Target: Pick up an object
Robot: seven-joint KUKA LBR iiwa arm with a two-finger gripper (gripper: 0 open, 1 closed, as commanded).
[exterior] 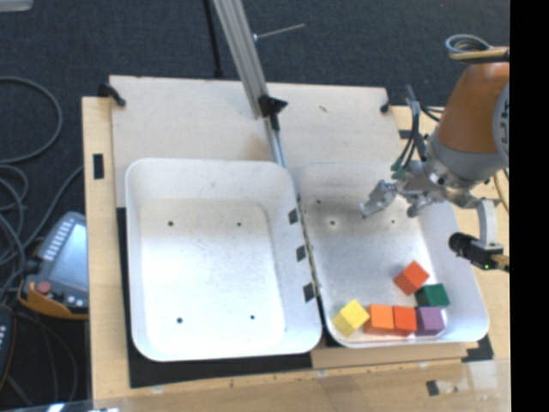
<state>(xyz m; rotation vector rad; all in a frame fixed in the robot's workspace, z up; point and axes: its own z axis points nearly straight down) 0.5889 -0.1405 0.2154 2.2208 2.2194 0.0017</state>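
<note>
Six small coloured blocks bunched in the right white bin's (343, 183) near corner.
I see the orange cube (412, 276), green cube (434, 295), purple cube (430, 318), two orange blocks (394, 318) and yellow cube (351, 315) well below my two-finger gripper (379, 197); it hovers with nothing in it, and its finger spread I cannot tell.

Both white bins (214, 256) are viewed from one fixed camera above the bench (197, 110), angled downward.
</note>
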